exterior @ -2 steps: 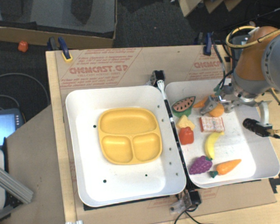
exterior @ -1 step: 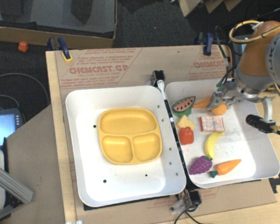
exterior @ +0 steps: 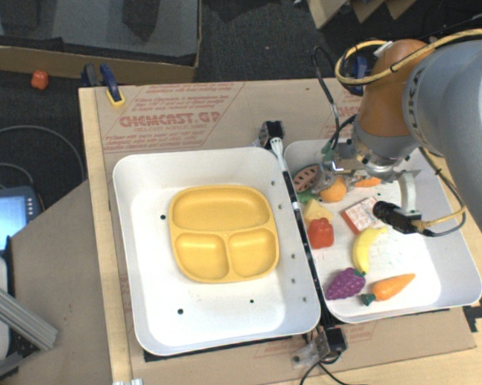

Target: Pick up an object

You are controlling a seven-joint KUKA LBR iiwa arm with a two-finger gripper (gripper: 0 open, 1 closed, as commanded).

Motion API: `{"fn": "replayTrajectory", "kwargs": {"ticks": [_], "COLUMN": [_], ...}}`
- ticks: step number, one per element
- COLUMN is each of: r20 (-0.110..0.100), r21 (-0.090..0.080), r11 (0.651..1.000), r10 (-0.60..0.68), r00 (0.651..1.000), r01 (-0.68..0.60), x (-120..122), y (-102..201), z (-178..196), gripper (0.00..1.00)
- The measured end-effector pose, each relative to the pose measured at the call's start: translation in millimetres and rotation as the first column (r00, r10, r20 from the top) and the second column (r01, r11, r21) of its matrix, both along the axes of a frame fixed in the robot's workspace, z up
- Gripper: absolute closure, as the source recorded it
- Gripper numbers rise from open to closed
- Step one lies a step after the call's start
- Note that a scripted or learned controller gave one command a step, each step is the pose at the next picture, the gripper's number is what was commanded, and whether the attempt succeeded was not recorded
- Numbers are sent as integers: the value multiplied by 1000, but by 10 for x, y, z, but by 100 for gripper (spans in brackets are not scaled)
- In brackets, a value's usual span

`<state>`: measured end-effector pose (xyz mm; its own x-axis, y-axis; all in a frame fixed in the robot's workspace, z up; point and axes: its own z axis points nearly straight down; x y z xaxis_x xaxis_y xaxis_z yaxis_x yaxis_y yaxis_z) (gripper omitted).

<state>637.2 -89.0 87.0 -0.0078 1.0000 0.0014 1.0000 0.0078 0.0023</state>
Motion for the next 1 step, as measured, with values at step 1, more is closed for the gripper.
{"fn": "replayTrajectory", "kwargs": {"ticks": [1], "r20": [3], "r21": [3], "r11": [1000], "r10": [-1], "r00": [1000], "r01": [1], "x": [-603], "y": [665], "z": [1044], "gripper": [100]}}
